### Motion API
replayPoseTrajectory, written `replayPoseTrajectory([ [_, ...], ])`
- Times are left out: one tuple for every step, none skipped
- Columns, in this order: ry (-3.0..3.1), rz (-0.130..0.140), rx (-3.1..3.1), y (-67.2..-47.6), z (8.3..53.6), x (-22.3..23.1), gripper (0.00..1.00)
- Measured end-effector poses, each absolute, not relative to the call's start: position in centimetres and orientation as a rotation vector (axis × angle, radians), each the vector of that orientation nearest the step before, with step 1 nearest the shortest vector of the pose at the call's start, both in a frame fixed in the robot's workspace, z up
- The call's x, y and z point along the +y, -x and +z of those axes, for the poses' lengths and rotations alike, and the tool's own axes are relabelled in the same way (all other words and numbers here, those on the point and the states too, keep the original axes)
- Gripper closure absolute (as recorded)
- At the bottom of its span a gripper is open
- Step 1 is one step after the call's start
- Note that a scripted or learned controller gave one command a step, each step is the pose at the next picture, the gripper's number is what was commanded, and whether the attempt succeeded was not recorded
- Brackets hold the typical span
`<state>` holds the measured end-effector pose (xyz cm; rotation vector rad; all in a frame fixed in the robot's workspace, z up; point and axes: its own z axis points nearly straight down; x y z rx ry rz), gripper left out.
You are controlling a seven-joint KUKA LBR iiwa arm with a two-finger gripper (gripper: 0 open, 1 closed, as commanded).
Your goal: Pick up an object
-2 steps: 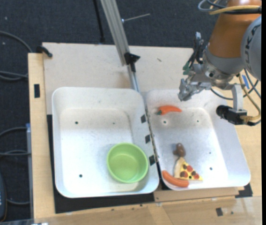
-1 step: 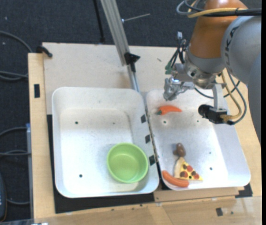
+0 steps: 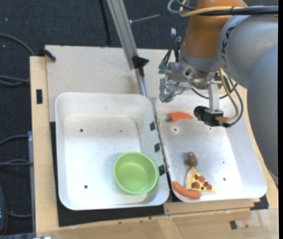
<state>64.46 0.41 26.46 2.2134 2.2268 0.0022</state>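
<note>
overhead, hand (image 3: 167, 94) near carrot (image 3: 180, 116), grip state unclear; white bins (image 3: 71, 133) on tan bench (image 3: 81, 68), dark floor.

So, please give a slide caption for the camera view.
Tool above the right bin, near a carrot; green bowl in the left bin.

Two shallow white plastic bins sit side by side on the pale wooden counter (image 3: 91, 73): the left bin (image 3: 76, 108) and the right bin (image 3: 241, 168). The left one carries one round lime-green plastic bowl (image 3: 135, 172). The right one carries four small things: one orange toy carrot (image 3: 180, 116), one small brown rounded lump (image 3: 192, 159), one toy pizza slice (image 3: 198, 180) and one orange-red toy sausage (image 3: 186, 190).
</note>
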Motion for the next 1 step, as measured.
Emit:
replayPoseTrajectory([
  [-2.214,0.000,2.227,-65.91,24.49,5.44,1.00],
])
